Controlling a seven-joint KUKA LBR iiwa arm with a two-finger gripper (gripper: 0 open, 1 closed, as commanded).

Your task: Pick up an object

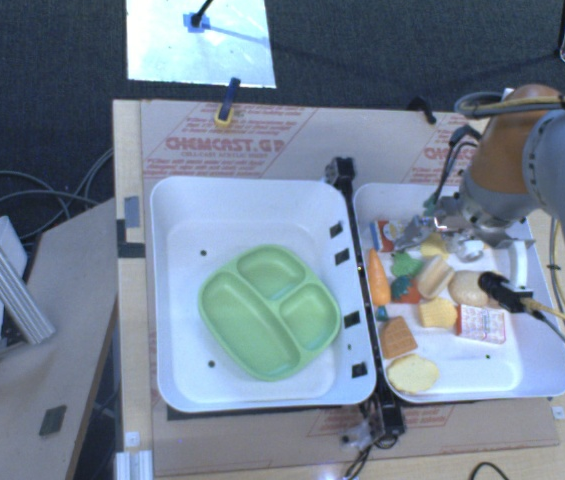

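The tool hung low over the far end of the right bin, above a crowd of toy food; I cannot tell its state. Just beneath lay a green piece, an orange carrot, a pale bread roll and a yellow cheese wedge. Near the bin's front edge sat a round yellow slice. The left bin held a smooth green three-compartment plate.

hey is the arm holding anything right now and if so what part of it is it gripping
It cannot be told. The gripper sits low over the toy food in the right bin, but nothing shows clearly between its tips.
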